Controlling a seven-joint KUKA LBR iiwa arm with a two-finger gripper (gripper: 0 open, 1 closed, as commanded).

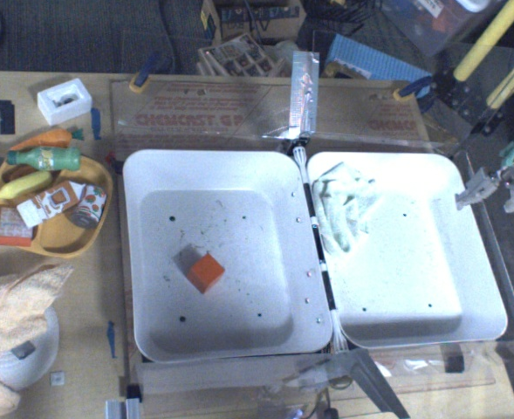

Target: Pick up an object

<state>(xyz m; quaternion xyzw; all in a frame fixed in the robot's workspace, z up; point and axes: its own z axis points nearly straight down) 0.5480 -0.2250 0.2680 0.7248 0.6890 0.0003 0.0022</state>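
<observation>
An orange block (207, 272) sat in the left bin (152, 182), lower-middle of the frame. The gripper (488, 186) hung at the right edge past the right bin (431, 295), so the block lay well apart toward the left.

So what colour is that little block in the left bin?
Orange: the block shows plainly in the camera view, lying in the left bin.
</observation>
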